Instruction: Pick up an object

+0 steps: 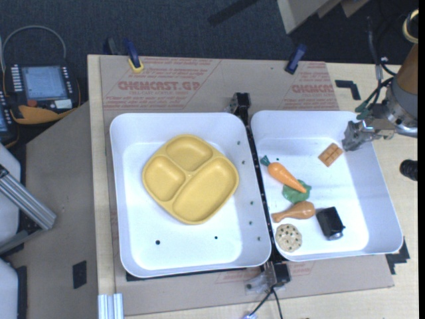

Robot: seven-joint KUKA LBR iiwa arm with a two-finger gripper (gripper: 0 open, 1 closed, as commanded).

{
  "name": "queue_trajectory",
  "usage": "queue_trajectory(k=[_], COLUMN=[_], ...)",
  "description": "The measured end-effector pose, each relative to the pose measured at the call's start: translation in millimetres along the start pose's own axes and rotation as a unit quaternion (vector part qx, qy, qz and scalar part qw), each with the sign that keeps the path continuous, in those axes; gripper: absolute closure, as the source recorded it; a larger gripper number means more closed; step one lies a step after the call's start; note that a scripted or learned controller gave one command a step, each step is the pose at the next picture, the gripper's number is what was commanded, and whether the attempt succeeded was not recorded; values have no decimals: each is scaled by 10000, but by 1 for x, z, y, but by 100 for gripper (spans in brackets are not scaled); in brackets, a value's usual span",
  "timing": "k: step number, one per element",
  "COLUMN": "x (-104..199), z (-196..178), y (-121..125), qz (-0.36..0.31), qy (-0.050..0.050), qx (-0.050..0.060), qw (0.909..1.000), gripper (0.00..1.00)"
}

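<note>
Bright even overhead light, soft shadows, white bins [133, 244] near overexposed (slightly soft focus throughout).

Robotics lab, by the look: teach pendant w/ screen [41, 88] lying at left, clamps [135, 60] pinning a printed board [199, 85] to the tabletop, two white bins [126, 178], alu. framing [26, 201], loose cables.

Orange carrot [287, 176] lay slanted in the right bin [382, 178], green leafy piece [295, 191] touching it below, tan drumstick [294, 212] under that, speckled cookie [288, 237] near the front wall, black block [330, 222] beside, brown cracker [329, 155] apart, farther back
</note>
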State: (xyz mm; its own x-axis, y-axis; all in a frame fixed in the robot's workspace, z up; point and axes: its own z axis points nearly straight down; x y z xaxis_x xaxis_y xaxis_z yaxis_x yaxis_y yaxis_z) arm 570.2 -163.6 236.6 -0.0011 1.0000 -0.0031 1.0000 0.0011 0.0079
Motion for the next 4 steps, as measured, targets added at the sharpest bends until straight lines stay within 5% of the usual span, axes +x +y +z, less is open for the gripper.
queue_trajectory(k=[1, 4], x=[0, 148], z=[-2, -18], y=[1, -22], qz=[0, -17], qy=[8, 23], qx=[25, 52], qw=[10000, 10000], gripper=[100, 100])
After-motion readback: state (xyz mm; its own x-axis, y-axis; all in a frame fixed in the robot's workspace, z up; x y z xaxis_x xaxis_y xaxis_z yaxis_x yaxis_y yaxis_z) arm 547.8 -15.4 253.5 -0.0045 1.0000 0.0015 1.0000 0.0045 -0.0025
